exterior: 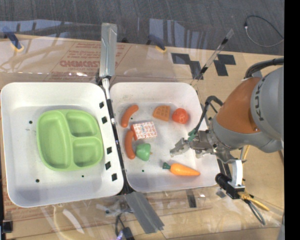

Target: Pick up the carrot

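Note:
The carrot point(183, 170) lies flat near the front edge of the right bin point(155, 181), orange with a green stem end pointing left. My gripper point(182, 146) hangs just behind and above it at the bin's right side, reaching in from the right. Nothing shows in its grasp. The carrot rests apart from the other items.
In the right bin lie a red tomato point(180, 116), an orange waffle piece point(162, 113), two sausages point(129, 115) point(129, 144), a pink-and-white block point(145, 130) and a green pepper point(143, 151). A green divided plate point(70, 139) sits in the left bin point(15, 184).

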